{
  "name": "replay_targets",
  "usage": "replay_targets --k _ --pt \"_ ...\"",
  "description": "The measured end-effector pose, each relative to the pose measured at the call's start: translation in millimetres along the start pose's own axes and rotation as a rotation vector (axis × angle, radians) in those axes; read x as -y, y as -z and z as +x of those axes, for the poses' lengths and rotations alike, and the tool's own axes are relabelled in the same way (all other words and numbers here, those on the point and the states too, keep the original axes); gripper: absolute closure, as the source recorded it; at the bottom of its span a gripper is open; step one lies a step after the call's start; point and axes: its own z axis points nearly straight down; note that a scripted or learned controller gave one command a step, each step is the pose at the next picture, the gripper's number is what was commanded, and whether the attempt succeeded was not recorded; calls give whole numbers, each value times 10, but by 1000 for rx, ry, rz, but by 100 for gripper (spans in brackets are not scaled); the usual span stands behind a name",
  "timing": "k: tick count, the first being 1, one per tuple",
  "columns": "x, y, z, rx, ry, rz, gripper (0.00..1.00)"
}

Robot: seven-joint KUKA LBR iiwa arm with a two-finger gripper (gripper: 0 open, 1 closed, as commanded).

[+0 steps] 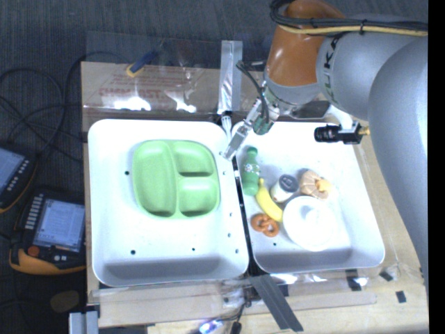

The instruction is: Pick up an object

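My gripper (pixel 243 136) hangs over the far left corner of the right bin (pixel 348 256), close to the wall between the two bins. Just below it lies a green bottle (pixel 249 172), pointing lengthwise toward the gripper. I see no object held in the gripper. Beside the bottle lies a yellow banana (pixel 267 202), with a small brown pretzel (pixel 264 224) in front of it. A white bowl (pixel 311 221), a small round grey-topped can (pixel 286 184) and a beige toy (pixel 314 183) sit to the right.
The left bin (pixel 111 256) holds a green divided plate (pixel 175 177). The grey arm (pixel 375 54) with its orange band (pixel 295 33) covers the upper right. Clear plastic sheeting (pixel 160 82) lies behind the bins.
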Motion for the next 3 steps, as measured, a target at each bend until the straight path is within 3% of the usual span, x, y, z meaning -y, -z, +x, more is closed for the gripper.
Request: replay_targets --k 1,2,3 --pt "219 -9 8 -1 -673 3 0" --pt "153 -4 -188 0 -316 2 0" --pt "54 -8 -105 -1 -729 3 0"
